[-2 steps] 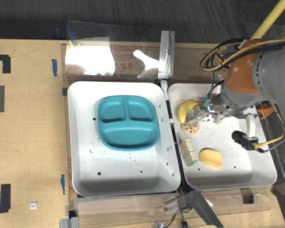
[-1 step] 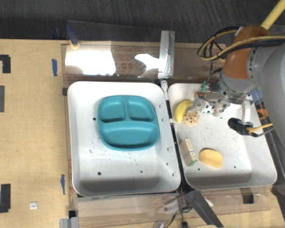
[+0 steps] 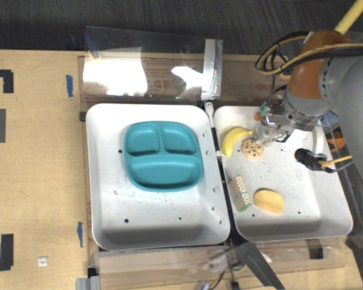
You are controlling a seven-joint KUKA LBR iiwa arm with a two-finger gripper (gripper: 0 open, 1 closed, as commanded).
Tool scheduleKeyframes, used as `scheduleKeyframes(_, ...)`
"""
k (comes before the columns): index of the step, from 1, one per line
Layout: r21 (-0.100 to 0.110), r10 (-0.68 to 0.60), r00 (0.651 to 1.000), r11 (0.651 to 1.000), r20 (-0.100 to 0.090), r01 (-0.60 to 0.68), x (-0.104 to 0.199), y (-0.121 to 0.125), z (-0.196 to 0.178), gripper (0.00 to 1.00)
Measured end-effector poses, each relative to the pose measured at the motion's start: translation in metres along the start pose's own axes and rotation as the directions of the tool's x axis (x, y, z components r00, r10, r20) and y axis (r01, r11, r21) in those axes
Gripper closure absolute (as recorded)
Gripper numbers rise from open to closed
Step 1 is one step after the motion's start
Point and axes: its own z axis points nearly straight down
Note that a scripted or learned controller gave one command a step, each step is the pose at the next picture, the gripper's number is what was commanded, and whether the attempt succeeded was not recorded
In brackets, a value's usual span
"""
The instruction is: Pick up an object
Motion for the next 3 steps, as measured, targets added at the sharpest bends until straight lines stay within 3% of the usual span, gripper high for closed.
scheduleKeyframes(1, 0.001, -0.001, 1.000, 1.000, -0.001, 0.001, 0.001, 0.000, 0.001, 0.00)
scheduleKeyframes(2, -0.003, 0.187, 0.982, 0.982, -0.013, -0.187, 0.000, 0.010, 0.008, 0.00)
scheduleKeyframes(3, 0.008, 0.196, 0.981, 0.981, -0.005, -0.196, -0.006, 0.007, 0.001, 1.00)
